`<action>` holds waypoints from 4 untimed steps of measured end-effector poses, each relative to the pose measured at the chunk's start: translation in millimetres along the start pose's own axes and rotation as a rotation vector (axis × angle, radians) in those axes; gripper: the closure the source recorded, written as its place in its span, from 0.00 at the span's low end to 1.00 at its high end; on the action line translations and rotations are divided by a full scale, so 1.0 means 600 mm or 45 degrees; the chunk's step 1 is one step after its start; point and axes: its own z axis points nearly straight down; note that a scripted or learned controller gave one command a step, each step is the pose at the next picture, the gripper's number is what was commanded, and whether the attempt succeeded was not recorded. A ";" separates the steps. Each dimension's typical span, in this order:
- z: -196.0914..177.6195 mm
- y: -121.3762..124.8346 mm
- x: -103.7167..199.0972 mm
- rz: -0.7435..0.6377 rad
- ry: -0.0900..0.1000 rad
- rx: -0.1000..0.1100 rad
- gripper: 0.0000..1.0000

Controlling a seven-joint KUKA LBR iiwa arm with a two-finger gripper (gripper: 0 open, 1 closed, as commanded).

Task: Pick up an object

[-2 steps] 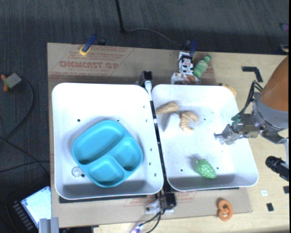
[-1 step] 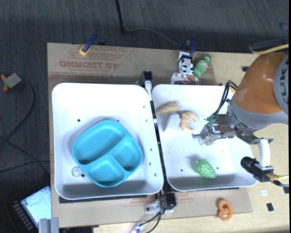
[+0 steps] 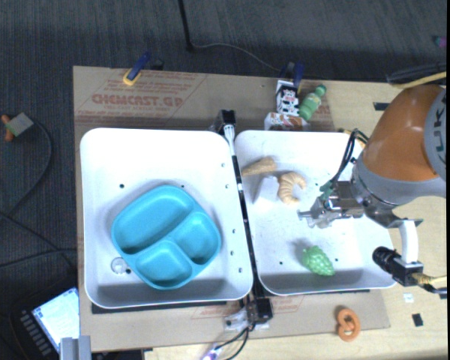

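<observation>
The croissant, a small tan toy pastry, lies in the upper middle of the right bin, just right of a pale bread roll that sits near the bin's upper left corner; a bunch of green grapes rests lower down, toward the bottom centre of the same bin, well apart from the two baked pieces; the gripper hangs over the bin's middle, between the croissant above it and the grapes below, and nothing can be seen between its fingers; whether they are spread or pressed together I cannot tell, since the wrist hides them from this slanted angle; the arm, grey with a broad orange band, comes in from the right edge of the frame; the left bin holds a blue divided plate lying at a tilt across its centre; on the bench above the right bin stand a small printed carton and a green bottle side by side; an orange pretzel lies on the bench below the right bin, near the bottom of the frame; a blue clamp grips the board's top edge at upper left.
</observation>
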 end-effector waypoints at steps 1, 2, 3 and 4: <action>0.013 -0.001 -0.009 0.000 0.000 0.002 1.00; 0.079 0.114 -0.100 0.000 0.000 0.001 1.00; -0.013 0.115 -0.211 0.001 -0.002 -0.002 1.00; -0.010 0.039 -0.159 0.001 0.000 0.001 1.00</action>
